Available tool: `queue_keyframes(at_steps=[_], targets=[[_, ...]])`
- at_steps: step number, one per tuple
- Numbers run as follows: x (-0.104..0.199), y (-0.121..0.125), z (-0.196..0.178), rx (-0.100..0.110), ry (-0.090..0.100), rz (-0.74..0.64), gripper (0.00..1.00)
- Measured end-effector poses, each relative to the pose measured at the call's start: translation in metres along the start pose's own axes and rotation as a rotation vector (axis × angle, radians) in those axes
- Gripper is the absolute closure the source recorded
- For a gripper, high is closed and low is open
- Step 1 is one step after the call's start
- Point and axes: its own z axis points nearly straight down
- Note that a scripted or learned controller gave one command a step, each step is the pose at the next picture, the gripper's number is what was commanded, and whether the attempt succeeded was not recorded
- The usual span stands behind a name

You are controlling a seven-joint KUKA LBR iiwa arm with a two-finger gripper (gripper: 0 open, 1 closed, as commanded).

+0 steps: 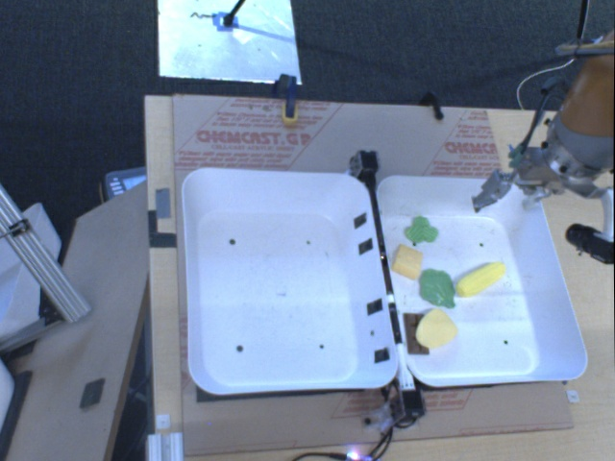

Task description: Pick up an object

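Right bin [553, 286], near to far: yellow round piece [436, 329] at 7 o'clock, touching dark green piece [437, 287] just above. Yellow corn-like piece [479, 279] at 3 o'clock of it, yellow block [407, 262] at 10. Light green piece [420, 230] farther back, apart. Left bin [207, 257] beside. Gripper [509, 185] over far rim, 1 o'clock of pile; fingers spread, nothing between them.
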Motion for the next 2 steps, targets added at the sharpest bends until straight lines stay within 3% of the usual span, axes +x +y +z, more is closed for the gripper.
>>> queue_keyframes(at_steps=[1,2], targets=[[0.057,0.034,0.119,0.006,0.004,-0.007,0.00],[0.150,0.038,0.007,-0.011,0.003,-0.011,0.00]])
